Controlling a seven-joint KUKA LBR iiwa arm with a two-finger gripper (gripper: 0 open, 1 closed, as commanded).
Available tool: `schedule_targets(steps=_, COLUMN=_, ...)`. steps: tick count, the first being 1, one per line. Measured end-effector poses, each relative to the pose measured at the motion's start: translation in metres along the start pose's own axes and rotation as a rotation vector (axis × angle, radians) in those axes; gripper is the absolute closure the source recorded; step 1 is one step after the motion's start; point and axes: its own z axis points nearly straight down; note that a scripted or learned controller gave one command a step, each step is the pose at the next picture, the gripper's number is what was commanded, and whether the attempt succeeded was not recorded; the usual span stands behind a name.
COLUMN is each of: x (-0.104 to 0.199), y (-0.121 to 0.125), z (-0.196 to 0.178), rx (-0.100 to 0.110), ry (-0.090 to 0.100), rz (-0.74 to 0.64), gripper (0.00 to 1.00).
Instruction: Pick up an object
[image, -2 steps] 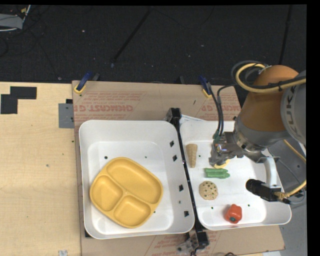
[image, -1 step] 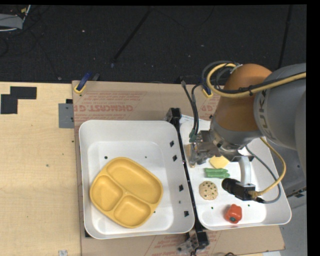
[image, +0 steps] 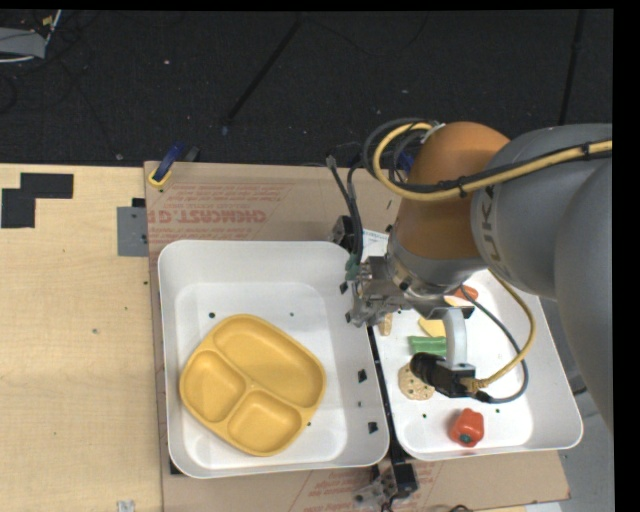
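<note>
The grey arm (image: 540, 210) with its orange band (image: 455, 165) reaches in from the right over the right white bin (image: 560, 425); its tool (image: 372, 300) hangs low at that bin's left edge, beside the divide between the bins, and whether it is open or closed cannot be told. In the right bin lie a red object (image: 466, 427), a round tan cookie-like piece (image: 412, 381), a green piece (image: 427, 344) and a yellow piece (image: 432, 327), all apart from the tool; the left white bin (image: 200, 270) holds a yellow three-compartment tray (image: 252, 383), tilted; both bins rest on cardboard (image: 240, 205) on the desk (image: 70, 350).

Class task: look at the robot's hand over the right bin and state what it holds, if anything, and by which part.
It cannot be told. The hand sits under the arm's wrist at the right bin's left edge, and nothing shows in it.
</note>
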Motion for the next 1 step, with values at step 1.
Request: schedule_targets(steps=1, x=0.0451, y=0.0014, z=-0.0121, rx=-0.001, ry=0.000, rz=0.000, gripper=1.00)
